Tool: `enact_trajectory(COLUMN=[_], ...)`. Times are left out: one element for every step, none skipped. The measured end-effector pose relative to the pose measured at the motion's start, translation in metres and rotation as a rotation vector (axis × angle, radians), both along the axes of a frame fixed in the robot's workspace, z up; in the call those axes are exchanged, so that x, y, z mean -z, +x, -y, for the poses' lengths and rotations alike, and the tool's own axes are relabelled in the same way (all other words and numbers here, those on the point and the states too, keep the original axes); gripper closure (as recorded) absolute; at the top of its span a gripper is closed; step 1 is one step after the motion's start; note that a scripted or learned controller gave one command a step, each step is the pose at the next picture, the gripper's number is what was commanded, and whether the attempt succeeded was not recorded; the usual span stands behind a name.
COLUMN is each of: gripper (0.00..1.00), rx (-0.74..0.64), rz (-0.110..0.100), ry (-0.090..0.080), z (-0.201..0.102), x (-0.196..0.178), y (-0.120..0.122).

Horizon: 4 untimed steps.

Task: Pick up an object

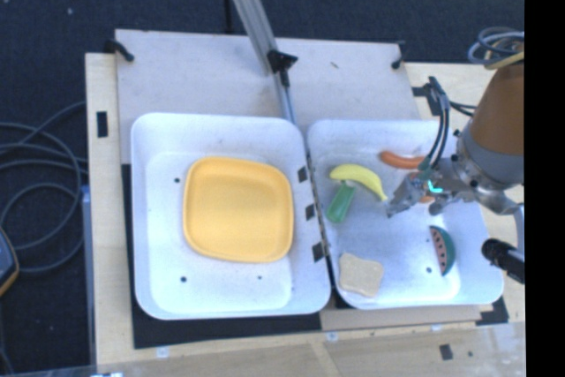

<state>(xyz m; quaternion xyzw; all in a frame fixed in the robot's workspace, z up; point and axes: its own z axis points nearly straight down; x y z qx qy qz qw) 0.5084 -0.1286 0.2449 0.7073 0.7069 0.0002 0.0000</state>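
The right bin (pixel 402 296) holds a yellow banana (pixel 360 178), a green block (pixel 340 202), an orange carrot-like piece (pixel 402 160), a watermelon slice (pixel 442 249) and a tan bread slice (pixel 361 275). My gripper (pixel 408 197) hangs low over the middle of this bin, just right of the banana's tip and below the orange piece. Nothing shows between its fingers. The arm's orange band (pixel 500 110) is at the right edge.
The left bin (pixel 154 146) holds a yellow square plate (pixel 237 209). A metal pole (pixel 250 0) slants down to the gap between the bins. Cables (pixel 35 154) lie on the floor at the left.
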Motion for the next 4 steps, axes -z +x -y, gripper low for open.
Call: enact_trajectory(gripper=[0.00,0.00,0.00,0.00], rx=[0.000,0.000,0.001,0.000], rz=[0.000,-0.003,-0.004,-0.003], ry=[0.000,0.000,0.000,0.000], z=[0.000,0.000,0.005,0.005], x=[0.000,0.042,0.093,0.144], y=[0.000,0.002,0.000,-0.001])
